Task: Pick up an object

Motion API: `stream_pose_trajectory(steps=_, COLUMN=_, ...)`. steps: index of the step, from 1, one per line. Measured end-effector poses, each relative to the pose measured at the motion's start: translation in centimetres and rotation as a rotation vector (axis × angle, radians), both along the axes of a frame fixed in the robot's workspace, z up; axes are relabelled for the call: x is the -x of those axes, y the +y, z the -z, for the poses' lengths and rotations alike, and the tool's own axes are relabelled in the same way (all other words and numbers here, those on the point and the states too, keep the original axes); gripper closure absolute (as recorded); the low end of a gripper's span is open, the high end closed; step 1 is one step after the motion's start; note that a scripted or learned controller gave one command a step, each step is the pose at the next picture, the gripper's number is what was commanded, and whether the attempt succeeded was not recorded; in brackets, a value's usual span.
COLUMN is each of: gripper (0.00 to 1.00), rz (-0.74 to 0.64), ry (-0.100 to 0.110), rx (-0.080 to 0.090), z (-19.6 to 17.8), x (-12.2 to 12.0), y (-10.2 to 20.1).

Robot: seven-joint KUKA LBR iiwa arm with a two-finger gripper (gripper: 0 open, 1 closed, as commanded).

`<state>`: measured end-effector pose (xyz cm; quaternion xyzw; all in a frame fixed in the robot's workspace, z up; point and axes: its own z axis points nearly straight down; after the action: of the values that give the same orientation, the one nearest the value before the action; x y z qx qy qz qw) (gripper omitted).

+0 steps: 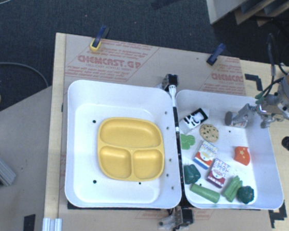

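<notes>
The arm enters from the right edge of the frame, and its end effector (241, 118) hangs over the upper part of the right bin (276, 169), above bare white floor. Whether the end effector is released or clenched cannot be told at this size; nothing shows in its grasp. The step in hand is judged to be the approach: no object has been selected or lifted. The candidate objects lie in the middle and lower part of the right bin. Nearest is a round cookie (209, 131), tan with dark specks, flat on the bin floor, lower left of the end effector. An orange block (242, 155) lies alone, below the end effector, with free space around it. Two small printed cartons (212, 163) lie side by side near several green pieces (232, 188). The next move calls for travel toward the frame's lower edge, alignment over one isolated object, then descent. The left bin (80, 131) carries a yellow divided plate (130, 148).
</notes>
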<state>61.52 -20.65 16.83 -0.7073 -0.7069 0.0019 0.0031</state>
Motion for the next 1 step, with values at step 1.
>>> stream_pose_trajectory(steps=1, gripper=0.00, rz=0.000, ry=-0.001, rx=0.000, z=4.70, x=-0.47, y=-0.62)
